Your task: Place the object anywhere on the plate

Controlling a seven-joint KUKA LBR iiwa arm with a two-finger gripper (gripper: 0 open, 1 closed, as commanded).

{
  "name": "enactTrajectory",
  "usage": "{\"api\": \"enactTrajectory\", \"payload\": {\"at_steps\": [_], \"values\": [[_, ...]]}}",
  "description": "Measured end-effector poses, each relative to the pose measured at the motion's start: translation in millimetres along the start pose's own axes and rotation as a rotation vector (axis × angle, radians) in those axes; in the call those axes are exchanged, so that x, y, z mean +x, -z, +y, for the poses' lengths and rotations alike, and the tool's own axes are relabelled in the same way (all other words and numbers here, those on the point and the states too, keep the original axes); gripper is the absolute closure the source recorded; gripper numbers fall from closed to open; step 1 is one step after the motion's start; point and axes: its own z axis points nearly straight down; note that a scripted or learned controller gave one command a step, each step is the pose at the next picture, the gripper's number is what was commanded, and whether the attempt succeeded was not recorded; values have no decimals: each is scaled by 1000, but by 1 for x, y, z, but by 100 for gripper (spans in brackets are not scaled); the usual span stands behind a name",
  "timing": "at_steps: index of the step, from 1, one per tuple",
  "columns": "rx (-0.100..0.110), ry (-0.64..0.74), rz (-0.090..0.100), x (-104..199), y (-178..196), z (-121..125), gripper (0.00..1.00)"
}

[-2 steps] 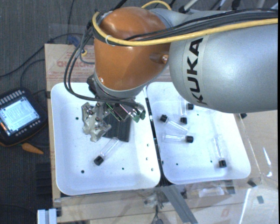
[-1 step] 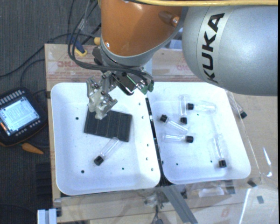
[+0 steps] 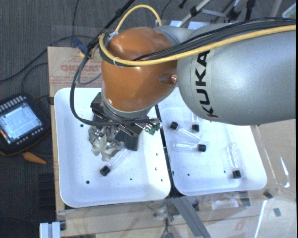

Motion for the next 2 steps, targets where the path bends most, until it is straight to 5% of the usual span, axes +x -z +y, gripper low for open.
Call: {"api": "enactTrajectory", "payload": {"at_steps": [1, 2], "values": [[-1, 2, -4, -32, -12, -59, 100], [-2, 400, 0, 6, -47, 2, 100]]}}
